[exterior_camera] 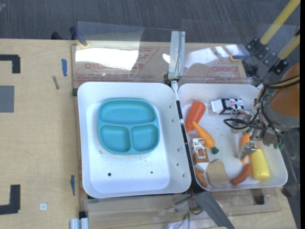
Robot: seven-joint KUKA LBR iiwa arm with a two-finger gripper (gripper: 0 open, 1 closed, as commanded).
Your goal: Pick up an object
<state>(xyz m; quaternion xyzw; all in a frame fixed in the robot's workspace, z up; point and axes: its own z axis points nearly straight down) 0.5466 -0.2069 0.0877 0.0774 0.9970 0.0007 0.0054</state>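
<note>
My arm enters from the right edge, orange band uppermost, and my pincer hangs low over the right bin, in its right half. Cables and wrist hardware mask the tip, so I cannot tell its state, nor confirm anything held in it. Nearest candidate: a yellow bottle, lying just below and slightly right of the pincer as the camera sees it, its long axis running roughly up-down in the view, top end towards me. A small orange piece sits at the pincer itself; whether touching or merely beside, I cannot determine. A sausage lies next to the bottle's lower left, slanted. Further left, well apart from the pincer: a carrot lying diagonally, an orange cup above it, a bread slice near the bin's lower wall, and a small carton between carrot and bread. A white packet rests towards the upper wall. The left bin carries a blue tray, not relevant to this reach. Judgement: the bottle is the likeliest target, and the move turns on closing across its short width, not along its length. Crowding by the sausage is the risk.
</note>
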